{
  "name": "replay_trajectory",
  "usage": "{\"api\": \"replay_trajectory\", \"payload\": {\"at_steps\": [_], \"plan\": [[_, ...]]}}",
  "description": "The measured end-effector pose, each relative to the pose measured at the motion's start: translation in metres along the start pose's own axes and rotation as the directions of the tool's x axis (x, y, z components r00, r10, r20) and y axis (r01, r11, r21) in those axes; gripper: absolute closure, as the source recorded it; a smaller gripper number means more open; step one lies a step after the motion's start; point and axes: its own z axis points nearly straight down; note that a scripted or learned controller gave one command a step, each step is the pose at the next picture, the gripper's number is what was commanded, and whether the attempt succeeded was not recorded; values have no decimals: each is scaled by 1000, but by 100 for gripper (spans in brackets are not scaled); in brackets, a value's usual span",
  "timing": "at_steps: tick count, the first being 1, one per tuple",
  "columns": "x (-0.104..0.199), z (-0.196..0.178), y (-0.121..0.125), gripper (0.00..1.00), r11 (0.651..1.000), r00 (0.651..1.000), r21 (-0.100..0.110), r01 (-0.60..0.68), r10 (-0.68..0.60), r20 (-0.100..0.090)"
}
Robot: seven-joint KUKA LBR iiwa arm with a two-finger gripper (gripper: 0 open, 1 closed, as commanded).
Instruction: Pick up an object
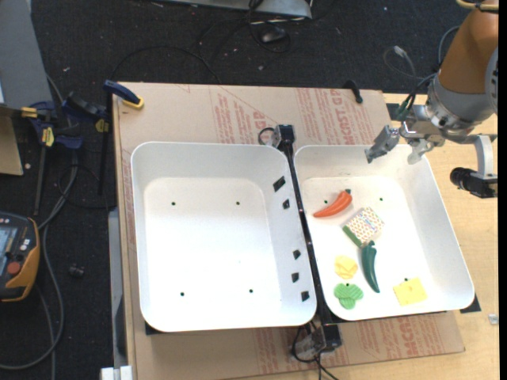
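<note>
The right bin [424,182] holds several small items: an orange-red chili [333,205], a patterned square block [366,224], a dark green pepper [369,264], a yellow lump [345,267], a green broccoli-like piece [348,294] and a flat yellow square [409,291]. My gripper [398,146] hovers over the bin's far rim, above and to the right of the chili. Its two fingers are spread apart with nothing between them.
The left bin [150,212] sits beside the right one, with a black divider strip [297,212] between them. Both rest on a brown board [238,109]. Clamps and cables lie at the far left, and a yellow-handled tool [123,94] sits at the board's corner.
</note>
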Motion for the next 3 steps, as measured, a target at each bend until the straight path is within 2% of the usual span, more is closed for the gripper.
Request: {"api": "replay_trajectory", "payload": {"at_steps": [1, 2, 3], "plan": [[57, 126, -21, 0, 1000, 1000, 10, 3, -3, -3], [27, 129, -76, 0, 1000, 1000, 2, -4, 4, 0], [73, 128, -41, 0, 1000, 1000, -1, 4, -4, -1]]}}
